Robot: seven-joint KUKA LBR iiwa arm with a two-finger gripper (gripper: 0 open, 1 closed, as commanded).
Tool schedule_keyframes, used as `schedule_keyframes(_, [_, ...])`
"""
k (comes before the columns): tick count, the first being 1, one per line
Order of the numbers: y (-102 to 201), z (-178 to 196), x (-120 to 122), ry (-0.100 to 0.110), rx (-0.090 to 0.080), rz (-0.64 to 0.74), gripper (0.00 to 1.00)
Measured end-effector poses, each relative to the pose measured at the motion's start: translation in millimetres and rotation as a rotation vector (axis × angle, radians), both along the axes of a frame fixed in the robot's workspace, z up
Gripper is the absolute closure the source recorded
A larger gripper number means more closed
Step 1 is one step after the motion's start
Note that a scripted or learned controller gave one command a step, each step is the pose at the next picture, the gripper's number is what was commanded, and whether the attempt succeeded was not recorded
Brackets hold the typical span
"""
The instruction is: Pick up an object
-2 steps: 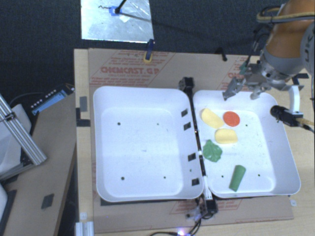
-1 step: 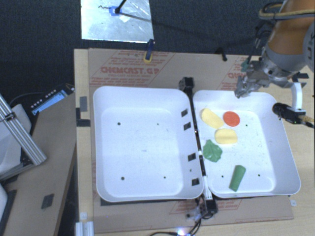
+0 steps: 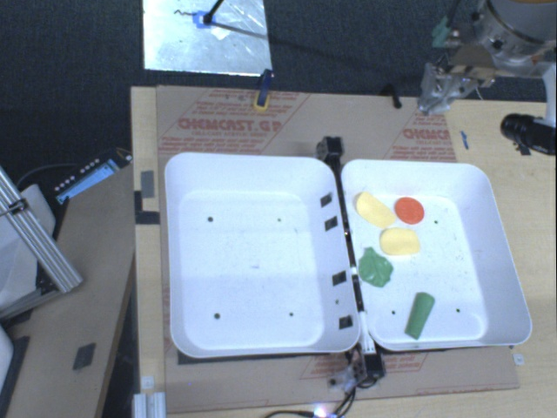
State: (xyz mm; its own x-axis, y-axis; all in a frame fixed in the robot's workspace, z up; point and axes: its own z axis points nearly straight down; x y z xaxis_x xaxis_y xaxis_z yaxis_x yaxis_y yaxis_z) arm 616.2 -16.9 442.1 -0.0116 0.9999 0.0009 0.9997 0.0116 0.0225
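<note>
Camera view: arm's fingers (image 3: 432,103), state impossible to tell, hover beyond the right white bin (image 3: 496,233); round red piece (image 3: 409,210) lies well below them, unheld.

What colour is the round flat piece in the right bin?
Red-orange disc, seen in the camera view.

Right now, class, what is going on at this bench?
A grey robot arm's gripper hangs above the bench behind the right bin, holding nothing. In that bin lie two yellow pieces, an orange-red disc, a green leafy piece and a green cylinder. Nothing has been picked up yet.
</note>
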Motion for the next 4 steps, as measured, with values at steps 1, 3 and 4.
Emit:
schedule_keyframes(1, [43, 31, -26, 0.016, 0.001, -0.002, 1.00])
schedule_keyframes(3, [128, -50, -75, 0.035, -0.002, -0.004, 1.00])
schedule_keyframes(4, [205, -102, -133, 0.028, 0.000, 0.001, 1.00])
